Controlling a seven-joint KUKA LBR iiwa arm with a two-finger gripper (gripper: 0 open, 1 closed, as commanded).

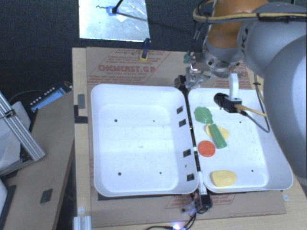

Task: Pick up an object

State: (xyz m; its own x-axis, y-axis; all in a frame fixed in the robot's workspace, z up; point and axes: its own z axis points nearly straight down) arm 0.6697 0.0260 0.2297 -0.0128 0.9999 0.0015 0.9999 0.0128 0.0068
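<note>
My right bin (276,174) holds four small items that look light, rigid and smooth. The green stick (218,136), lying across a yellow piece, offers narrow parallel sides for a hold. The yellow lump (223,178), orange disc (206,148) and green leaf (202,113) sit lower. My pincer (193,80) hovers at the stick's 11 o'clock, well apart; whether it grips anything I cannot tell.

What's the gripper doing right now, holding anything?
Gripper: at the far edge of the right bin, near the divider; whether it is open or closed cannot be told, and nothing is seen held.
</note>
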